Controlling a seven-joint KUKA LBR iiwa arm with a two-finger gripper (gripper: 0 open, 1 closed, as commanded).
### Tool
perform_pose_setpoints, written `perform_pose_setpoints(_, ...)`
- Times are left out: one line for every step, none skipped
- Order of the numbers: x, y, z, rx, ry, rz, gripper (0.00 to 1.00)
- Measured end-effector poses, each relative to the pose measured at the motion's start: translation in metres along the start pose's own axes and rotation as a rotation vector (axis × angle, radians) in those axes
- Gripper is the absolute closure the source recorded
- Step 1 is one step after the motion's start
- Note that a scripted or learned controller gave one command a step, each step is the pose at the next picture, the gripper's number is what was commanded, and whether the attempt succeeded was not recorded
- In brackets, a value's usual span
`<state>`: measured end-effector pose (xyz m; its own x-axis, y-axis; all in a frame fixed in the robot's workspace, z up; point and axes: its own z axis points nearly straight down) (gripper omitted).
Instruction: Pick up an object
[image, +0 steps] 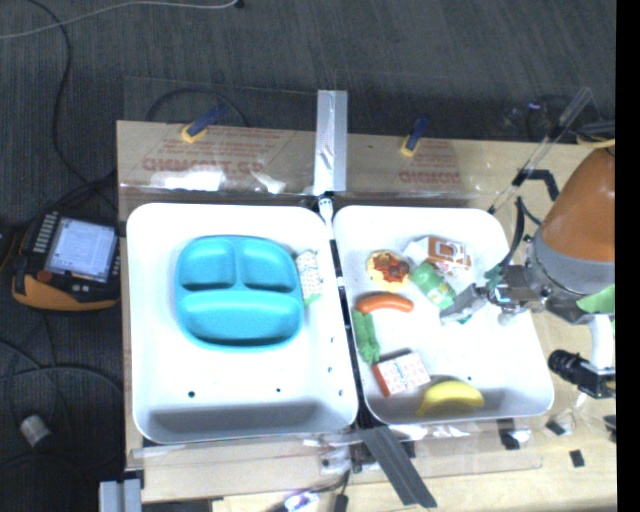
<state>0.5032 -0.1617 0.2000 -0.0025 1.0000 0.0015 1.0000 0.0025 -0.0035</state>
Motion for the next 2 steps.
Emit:
perform_pose_setpoints(0.025,0.080,0.044,-0.001,-0.002,-0.146,0.00)
perform_pose_setpoints(-0.037,0.100,0.110,-0.013,-0.006,-0.209,0.00)
